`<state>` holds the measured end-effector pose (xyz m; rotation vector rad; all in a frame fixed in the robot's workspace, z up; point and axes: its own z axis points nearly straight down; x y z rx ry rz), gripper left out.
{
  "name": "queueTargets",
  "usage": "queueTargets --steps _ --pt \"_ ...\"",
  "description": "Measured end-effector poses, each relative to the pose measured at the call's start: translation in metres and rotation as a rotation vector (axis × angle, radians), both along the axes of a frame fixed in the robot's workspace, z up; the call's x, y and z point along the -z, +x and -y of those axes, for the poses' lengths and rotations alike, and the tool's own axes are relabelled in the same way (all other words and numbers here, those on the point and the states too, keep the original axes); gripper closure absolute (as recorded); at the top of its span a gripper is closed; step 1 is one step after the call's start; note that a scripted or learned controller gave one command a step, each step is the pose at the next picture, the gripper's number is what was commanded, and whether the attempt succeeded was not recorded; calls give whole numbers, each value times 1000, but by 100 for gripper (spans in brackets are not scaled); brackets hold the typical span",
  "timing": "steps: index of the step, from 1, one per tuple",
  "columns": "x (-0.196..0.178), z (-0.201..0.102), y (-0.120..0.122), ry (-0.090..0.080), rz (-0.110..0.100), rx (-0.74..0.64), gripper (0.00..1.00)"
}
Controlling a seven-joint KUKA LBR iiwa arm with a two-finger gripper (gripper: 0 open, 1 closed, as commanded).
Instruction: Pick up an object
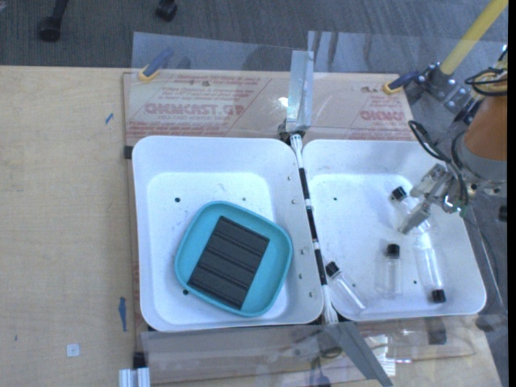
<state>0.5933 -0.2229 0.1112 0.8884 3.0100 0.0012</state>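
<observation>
Looking down through the one fixed camera, I am seeing two shallow white bins sitting side by side on the bench. The left bin (153, 168) is holding a light blue tray (278, 252) that is lying flat and turned at a slant. A dark ribbed block (230, 261) is resting inside that tray, roughly at its middle.

The right bin (355, 164) is holding several small clear vials with black caps. One vial (345, 286) is lying at the bin's near left corner, close beside the divider between the bins, its black cap pointing toward the divider. A second vial (389, 268) is lying near the bin's middle with its cap toward the far side. A third vial (429, 266) is lying just to the right of it, with its cap at the near end, toward the near right corner. A small black cap (398, 193) is sitting apart from these, further back in the bin.

The arm is reaching in from the right of the view, its orange band (490, 131) showing at the edge. The gripper (419, 212) is hanging over the right side of the right bin, just above the far end of the third vial. Its metal fingers (429, 185) are spread somewhat apart. I am seeing nothing clamped between them; whether a tip is touching the vial I cannot tell.
</observation>
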Motion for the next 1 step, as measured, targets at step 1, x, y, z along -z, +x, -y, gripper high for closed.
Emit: queueTargets --steps 1 --pt "22 1 39 -4 9 -131 0"
